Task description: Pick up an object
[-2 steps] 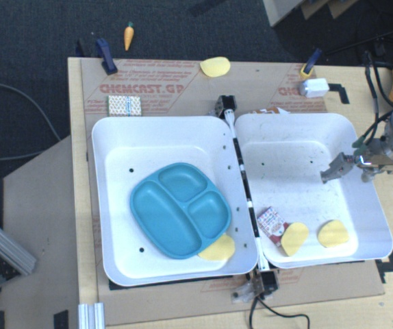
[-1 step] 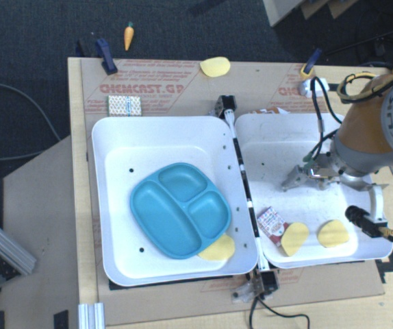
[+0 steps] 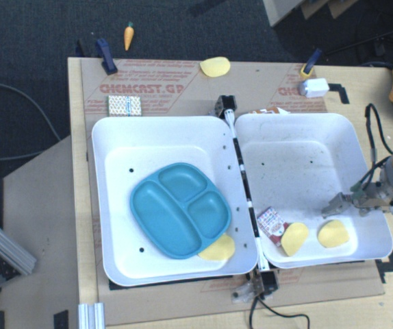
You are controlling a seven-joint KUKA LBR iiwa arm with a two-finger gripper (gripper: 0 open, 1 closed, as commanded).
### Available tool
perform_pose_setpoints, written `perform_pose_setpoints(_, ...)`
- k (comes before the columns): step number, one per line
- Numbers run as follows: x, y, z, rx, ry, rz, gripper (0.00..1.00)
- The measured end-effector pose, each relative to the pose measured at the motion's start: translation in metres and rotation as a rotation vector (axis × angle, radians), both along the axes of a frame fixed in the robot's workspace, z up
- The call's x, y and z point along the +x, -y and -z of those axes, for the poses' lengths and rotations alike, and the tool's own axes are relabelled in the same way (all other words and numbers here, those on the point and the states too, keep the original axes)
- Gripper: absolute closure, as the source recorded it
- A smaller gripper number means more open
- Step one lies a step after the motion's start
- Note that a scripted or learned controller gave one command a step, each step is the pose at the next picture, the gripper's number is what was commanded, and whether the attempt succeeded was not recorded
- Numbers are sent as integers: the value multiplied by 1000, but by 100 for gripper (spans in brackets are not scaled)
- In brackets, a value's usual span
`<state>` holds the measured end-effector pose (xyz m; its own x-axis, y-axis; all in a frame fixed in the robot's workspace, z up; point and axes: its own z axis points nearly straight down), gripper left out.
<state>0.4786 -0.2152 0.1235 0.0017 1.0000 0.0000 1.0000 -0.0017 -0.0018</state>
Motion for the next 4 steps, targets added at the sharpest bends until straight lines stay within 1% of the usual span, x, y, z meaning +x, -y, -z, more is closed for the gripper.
perform_pose_setpoints(1,122,-60,39,0,4,-4,0)
perform_pose_setpoints(2,32,-11,39,-1,0,-1,0)
perform_pose_setpoints(3,90,-82,39,0,4,-4,0)
perform_pose_setpoints(4,0,-33,39,0,0,1,0)
